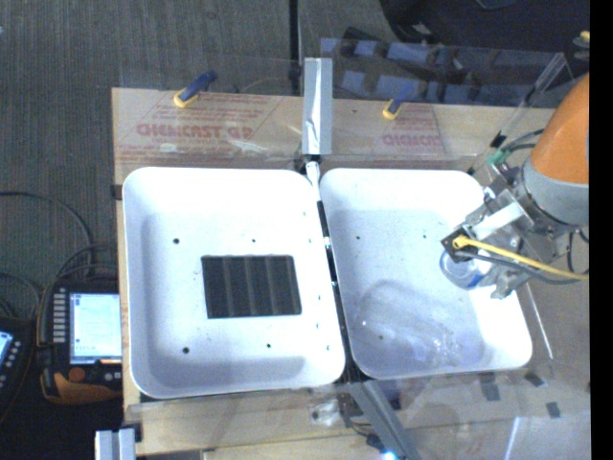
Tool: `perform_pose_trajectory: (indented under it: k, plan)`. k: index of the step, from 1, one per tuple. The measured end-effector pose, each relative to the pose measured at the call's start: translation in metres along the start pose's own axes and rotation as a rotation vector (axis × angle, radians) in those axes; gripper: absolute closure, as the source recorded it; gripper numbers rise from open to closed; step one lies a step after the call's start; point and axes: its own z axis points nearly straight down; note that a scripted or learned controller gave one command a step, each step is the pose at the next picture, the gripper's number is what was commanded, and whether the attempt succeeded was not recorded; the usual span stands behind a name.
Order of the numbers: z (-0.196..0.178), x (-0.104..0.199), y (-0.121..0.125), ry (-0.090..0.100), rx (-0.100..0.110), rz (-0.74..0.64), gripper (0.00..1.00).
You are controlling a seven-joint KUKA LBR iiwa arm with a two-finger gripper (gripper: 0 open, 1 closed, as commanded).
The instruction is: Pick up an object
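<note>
You have two white bins on the worktop. One black ribbed panel lies mid left bin, with bare floor all round. One clear bottle lies in the right bin, towards its near wall. The claw hangs at that bin's right edge; open or closed, you cannot tell.

**Illumination and image quality.** Diffuse light from overhead leaves the two bins bright and the surrounding floor dim. The left bin and right bin read near-white with a faint blue cast. Soft-edged shade lies along the left bin's near wall and across the right bin's near half. There a clear object barely separates from the bin floor. Pale reflections streak the transparent sheet beyond the bins' far edges. The dark ribbed panel gives the strongest contrast. Detail is soft and grainy throughout, and the orange arm at the right edge is slightly blurred.
</note>
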Motion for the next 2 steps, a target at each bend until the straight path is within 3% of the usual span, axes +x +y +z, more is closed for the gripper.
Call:
perform_pose_trajectory:
  k: [1,2]
  plan:
    - [-0.116,-0.003,0.000,0.002,-0.004,0.190,0.00]
    - [-0.162,0.010,-0.013,0.002,-0.003,0.190,0.00]
